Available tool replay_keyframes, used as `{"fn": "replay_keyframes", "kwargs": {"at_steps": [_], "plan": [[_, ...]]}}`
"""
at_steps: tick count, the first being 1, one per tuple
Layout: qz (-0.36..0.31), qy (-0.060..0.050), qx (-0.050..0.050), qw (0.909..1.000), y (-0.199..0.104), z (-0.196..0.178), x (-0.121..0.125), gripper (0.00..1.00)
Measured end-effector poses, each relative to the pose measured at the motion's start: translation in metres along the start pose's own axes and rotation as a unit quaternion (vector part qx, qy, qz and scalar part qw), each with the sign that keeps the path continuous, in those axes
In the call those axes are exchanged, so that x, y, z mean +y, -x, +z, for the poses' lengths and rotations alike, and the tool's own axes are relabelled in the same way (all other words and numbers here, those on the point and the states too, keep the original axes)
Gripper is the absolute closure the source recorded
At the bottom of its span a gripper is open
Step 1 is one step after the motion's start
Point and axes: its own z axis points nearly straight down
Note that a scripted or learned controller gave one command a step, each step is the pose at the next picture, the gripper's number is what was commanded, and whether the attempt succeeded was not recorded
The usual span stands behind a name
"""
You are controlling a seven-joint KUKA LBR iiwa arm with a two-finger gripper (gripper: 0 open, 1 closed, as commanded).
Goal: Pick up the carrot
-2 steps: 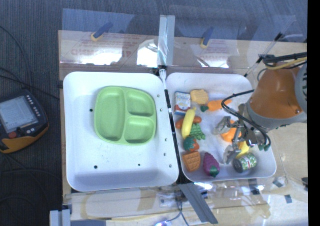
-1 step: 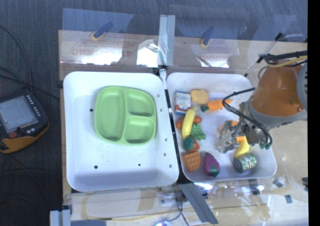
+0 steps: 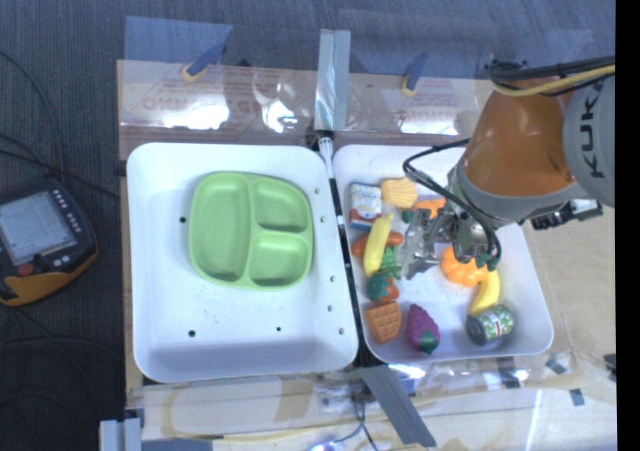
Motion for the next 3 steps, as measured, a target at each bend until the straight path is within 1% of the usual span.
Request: {"fn": "replay_keyframes", "kwargs": {"at_steps": [1, 2, 3], "plan": [[-0.124, 0.000, 0.001, 0.9923, 0.002, -0.077, 0.064, 1.00], [-0.241, 0.000, 0.003, 0.9704, 0.058, -0.044, 0.064, 1.00], [-0.262, 0.001, 0.006, 0.9650, 0.031, 0.005, 0.094, 1.00]]}}
